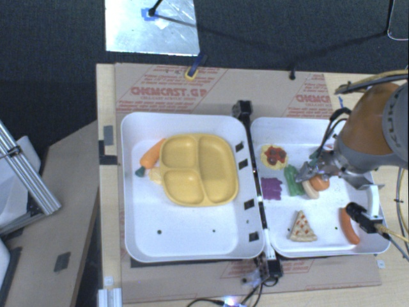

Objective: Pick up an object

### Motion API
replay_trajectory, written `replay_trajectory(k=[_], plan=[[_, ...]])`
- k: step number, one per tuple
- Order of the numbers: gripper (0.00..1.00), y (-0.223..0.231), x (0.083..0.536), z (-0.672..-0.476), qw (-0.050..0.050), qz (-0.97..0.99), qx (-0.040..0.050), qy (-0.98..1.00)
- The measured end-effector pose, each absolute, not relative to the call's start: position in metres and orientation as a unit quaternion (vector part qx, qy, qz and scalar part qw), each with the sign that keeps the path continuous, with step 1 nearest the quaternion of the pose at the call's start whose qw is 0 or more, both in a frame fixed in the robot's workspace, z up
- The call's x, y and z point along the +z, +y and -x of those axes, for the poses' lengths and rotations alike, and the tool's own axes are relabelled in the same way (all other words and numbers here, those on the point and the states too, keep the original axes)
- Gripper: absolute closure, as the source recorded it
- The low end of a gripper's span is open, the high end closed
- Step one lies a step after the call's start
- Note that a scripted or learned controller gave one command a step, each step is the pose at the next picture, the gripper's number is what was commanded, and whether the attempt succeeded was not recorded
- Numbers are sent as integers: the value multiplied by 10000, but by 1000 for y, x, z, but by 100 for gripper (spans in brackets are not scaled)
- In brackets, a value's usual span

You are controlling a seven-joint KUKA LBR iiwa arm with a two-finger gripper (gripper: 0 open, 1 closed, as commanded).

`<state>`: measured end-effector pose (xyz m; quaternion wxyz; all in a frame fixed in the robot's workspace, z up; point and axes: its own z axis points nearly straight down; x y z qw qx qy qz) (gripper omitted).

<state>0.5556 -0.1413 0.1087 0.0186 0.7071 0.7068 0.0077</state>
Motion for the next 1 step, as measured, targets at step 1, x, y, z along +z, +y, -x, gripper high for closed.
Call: replay_trajectory(k=[1], plan=[[100, -145, 153, -559, 27, -7059, 15, 7083]])
